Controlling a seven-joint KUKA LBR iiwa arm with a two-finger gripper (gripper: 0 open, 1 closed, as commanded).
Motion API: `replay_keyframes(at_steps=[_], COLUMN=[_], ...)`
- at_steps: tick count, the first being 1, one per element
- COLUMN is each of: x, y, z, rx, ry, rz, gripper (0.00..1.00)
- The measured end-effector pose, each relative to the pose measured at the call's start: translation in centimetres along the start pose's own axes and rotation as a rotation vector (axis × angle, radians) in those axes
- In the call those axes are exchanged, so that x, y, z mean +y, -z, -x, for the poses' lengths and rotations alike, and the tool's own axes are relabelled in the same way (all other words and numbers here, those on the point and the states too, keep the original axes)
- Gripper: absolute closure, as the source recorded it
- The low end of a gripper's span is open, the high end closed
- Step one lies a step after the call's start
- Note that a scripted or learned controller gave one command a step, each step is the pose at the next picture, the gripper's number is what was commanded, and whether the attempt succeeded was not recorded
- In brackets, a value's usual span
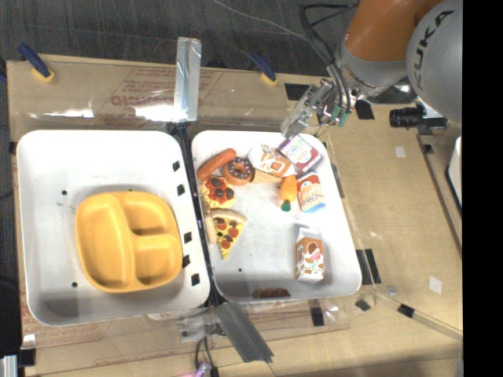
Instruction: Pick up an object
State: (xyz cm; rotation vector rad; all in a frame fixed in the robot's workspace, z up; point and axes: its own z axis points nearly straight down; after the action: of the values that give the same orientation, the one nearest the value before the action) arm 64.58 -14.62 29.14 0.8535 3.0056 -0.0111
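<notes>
My gripper (299,122) hangs over the back rim of the right bin (267,277), just above a pink and white carton (303,152). Nothing shows held in it. Toy food lies in this bin: an orange and white carton (271,162), a chocolate donut (240,171), a red sausage (215,163), a small topped pizza piece (217,191), a pizza slice (226,230), a carrot (288,192), a red and blue carton (311,192) and a lone carton (310,258) near the front right.
The left bin (47,155) holds a yellow divided tray (130,238). A taped divider (189,69) stands at the back between the bins. The arm's orange band (385,14) looms at the upper right.
</notes>
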Motion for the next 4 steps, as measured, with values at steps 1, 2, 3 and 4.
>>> replay_keyframes(at_steps=[1, 2, 3, 4], x=[0.1, 0.2, 0.2, -4.1], y=[1.1, 2.1, 3.1, -1.2], z=[0.1, 0.2, 0.3, 2.1], rx=[-0.004, -0.007, -0.01, 0.02], ry=[0.005, 0.01, 0.014, 0.208], rz=[0.0, -0.001, -0.001, 0.002], gripper=[1.0, 1.0, 1.0, 1.0])
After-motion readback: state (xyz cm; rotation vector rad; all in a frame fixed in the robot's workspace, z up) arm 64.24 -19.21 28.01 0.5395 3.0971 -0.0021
